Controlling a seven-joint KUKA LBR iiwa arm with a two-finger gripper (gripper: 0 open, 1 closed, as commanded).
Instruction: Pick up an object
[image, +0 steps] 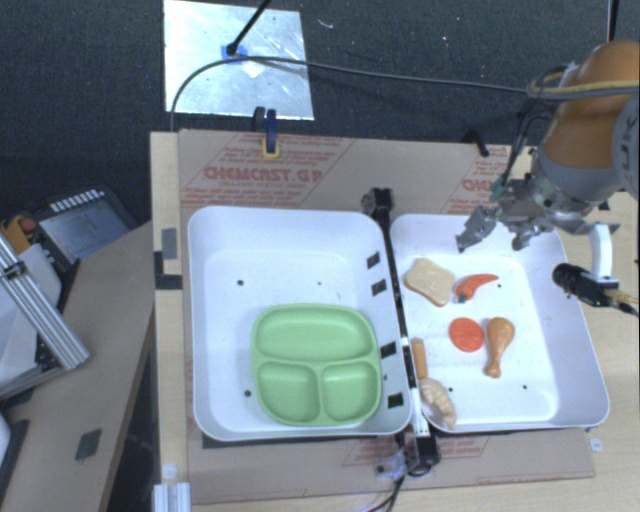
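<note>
The right bin holds a slice of bread, a red chili pepper, a red tomato slice and a brown chicken drumstick. A shrimp-like piece and a small orange stick lie along its left wall. My gripper hangs above the bin's far edge, up and right of the bread and the chili, with its two fingers spread open and nothing between them.
The left bin carries a green three-compartment plate in its near half. A black clamp sits at the divider between the bins. A black fitting sticks in over the right bin's right wall.
</note>
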